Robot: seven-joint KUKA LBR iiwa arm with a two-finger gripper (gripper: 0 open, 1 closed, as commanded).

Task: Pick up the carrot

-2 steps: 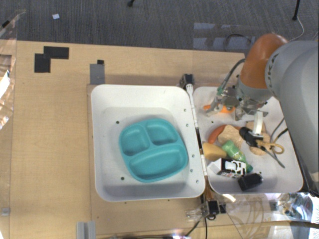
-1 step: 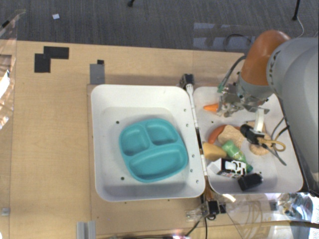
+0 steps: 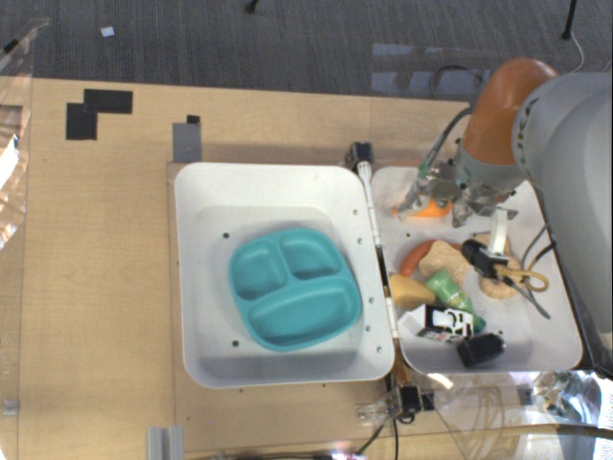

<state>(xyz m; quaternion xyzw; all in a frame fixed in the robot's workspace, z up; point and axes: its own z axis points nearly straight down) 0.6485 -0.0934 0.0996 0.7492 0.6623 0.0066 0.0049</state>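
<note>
**While the arm is reaching into the right bin, its gripper is sitting over the carrot**

Seen from above at a slant, two shallow white bins are lying side by side on a wooden bench. Inside the left bin (image 3: 192, 257) a teal divided plate (image 3: 295, 287) is resting near the middle. Over the far end of the right bin (image 3: 565, 348) the grey arm (image 3: 565, 161) with its orange band is coming in from the right, and the gripper (image 3: 442, 199) is hanging directly over the carrot (image 3: 428, 212). Just a small orange piece of the carrot is peeking out beneath the gripper, near the bin's far left corner. Whether the gripper is clenched or released cannot be told from this angle. Nearer the camera in the same bin, a jumble of objects is lying together: a tan bread-like piece (image 3: 442, 257), a green item (image 3: 448, 288), scissors with yellow handles (image 3: 508, 274) and a black block (image 3: 479, 350).
</note>
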